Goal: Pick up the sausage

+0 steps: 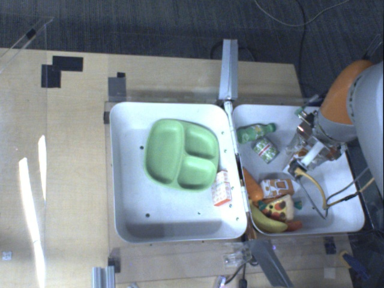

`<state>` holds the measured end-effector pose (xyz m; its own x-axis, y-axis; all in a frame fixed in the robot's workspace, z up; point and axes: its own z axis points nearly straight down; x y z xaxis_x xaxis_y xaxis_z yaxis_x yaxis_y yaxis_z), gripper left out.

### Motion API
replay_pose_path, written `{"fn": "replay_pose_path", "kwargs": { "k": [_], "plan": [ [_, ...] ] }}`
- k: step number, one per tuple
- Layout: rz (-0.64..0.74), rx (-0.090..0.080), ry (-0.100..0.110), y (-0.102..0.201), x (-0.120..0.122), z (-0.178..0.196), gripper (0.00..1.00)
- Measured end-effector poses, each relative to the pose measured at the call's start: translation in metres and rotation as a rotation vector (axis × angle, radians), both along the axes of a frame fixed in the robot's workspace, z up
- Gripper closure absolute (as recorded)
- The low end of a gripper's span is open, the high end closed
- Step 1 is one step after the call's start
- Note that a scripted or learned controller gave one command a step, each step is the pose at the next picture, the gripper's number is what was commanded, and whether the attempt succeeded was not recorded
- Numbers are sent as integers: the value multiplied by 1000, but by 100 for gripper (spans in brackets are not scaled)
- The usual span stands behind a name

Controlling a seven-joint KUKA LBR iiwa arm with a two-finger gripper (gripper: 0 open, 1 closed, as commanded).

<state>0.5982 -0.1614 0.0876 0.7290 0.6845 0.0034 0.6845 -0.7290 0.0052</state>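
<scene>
A reddish-brown sausage lies at the front of the right bin, mostly hidden behind the banana and the pizza slice. My gripper hangs over the middle of that bin, reaching in from the right, up and to the right of the sausage and well apart from it. It sits just right of a green can. I see nothing held in it.
The right bin also holds a green bottle, a carrot and a brown carton. The left bin bears a green divided plate and a small white carton. Cables trail below the gripper.
</scene>
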Motion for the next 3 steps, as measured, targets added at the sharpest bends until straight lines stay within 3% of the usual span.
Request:
{"fn": "replay_pose_path", "kwargs": {
  "k": [1, 3],
  "plan": [
    [192, -1, 1, -39, 6, -1, 100],
    [196, 1, 1, -37, 7, 19, 100]
  ]
}}
